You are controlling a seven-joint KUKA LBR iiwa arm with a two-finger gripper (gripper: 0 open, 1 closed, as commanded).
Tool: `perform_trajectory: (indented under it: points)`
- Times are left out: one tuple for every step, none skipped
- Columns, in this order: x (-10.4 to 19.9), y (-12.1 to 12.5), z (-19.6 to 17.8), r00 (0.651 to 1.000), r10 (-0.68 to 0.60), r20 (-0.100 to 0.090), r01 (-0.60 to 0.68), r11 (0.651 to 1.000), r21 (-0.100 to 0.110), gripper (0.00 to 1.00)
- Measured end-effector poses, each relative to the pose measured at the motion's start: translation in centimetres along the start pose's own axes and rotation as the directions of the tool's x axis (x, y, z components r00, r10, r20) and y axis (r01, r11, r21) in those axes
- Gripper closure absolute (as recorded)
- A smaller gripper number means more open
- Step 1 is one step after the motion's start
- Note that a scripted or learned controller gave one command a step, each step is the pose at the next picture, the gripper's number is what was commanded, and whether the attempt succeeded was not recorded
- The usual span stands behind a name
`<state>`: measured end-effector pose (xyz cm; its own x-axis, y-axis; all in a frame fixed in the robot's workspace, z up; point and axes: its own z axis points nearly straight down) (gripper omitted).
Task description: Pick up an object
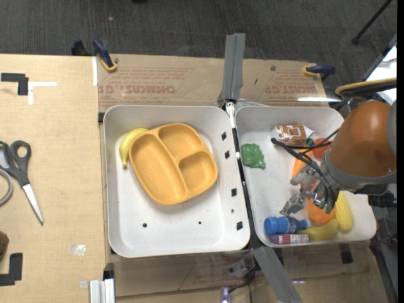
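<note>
The jaws [302,197] hang low in the right bin [265,169], near its front edge; whether they are parted I cannot tell. Just below them lies a blue bottle [282,225], and a corn cob [344,213] lies just to their right.

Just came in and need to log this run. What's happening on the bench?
The arm reaches in from the right, with its gripper low over the right bin, among a blue bottle, a corn cob and a green toy. Nothing is visibly held. The left bin holds an orange divided plate partly covering a banana. Scissors lie on the bench.
</note>
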<state>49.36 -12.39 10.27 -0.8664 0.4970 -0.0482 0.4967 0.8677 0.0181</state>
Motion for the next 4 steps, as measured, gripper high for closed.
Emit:
perform_trajectory:
  points:
    - [-3.1, 4.7, 1.3, 0.996, 0.073, -0.045, -0.072, 0.997, 0.021, 0.0]
    - [-4.0, 3.8, 1.2, 0.995, 0.086, -0.042, -0.085, 0.996, 0.021, 0.0]
    - [-4.1, 3.9, 0.3, 0.996, 0.083, -0.04, -0.082, 0.996, 0.021, 1.0]
    - [-4.7, 12.2, -15.0, 0.982, 0.186, -0.041, -0.185, 0.982, 0.026, 1.0]
